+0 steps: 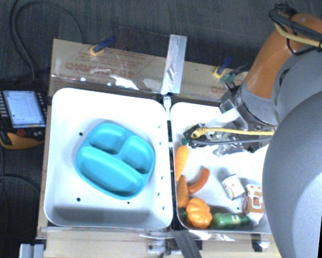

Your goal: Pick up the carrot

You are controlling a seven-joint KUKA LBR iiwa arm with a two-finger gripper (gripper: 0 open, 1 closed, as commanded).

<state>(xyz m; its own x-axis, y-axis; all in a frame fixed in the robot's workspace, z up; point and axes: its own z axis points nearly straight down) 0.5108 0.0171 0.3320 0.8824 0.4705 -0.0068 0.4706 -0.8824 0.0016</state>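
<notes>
the divided tray [115, 159] lies in the left bin [54, 200]; the carrot [180, 159] (against the wall) lies in the right bin [206, 116].

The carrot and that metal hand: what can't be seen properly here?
- Hand: too small and dark in the camera view to tell open from shut.
- Carrot: its lower end blends into the brown piece beside it.
- Right bin: far side hidden by the arm.

Glossy plastic blue tray [115, 159]; smooth white bins [71, 106]; matt carrot [181, 158].

Dark carpet floor [134, 7]; black cables [29, 18]; teach pendant [15, 112]
</notes>
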